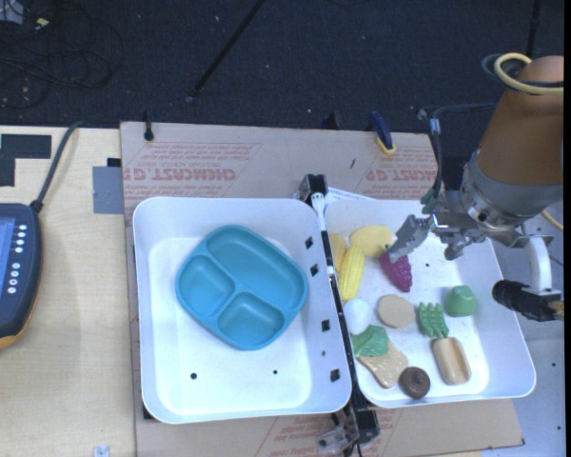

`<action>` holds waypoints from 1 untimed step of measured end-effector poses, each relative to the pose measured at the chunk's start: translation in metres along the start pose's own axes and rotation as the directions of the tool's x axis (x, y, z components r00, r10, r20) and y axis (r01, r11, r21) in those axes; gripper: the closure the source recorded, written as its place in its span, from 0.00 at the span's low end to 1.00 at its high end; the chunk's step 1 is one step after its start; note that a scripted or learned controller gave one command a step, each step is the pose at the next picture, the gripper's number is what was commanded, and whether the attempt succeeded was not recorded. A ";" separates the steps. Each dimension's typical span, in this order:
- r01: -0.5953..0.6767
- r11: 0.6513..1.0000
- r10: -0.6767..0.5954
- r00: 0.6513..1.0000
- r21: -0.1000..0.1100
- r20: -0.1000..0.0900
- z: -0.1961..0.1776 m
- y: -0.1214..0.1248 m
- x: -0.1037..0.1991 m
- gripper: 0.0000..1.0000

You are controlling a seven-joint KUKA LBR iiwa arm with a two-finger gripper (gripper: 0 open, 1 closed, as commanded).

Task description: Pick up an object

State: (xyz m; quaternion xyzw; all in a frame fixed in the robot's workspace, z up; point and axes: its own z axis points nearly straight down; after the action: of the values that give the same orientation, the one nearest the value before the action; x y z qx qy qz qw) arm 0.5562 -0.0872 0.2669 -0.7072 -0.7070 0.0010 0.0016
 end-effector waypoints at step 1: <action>-0.004 1.000 0.004 1.000 -0.004 0.002 0.183 0.019 -0.033 0.00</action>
State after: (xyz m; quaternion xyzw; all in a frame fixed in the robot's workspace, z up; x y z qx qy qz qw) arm 0.5748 -0.1203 0.0841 -0.7085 -0.7057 0.0004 -0.0005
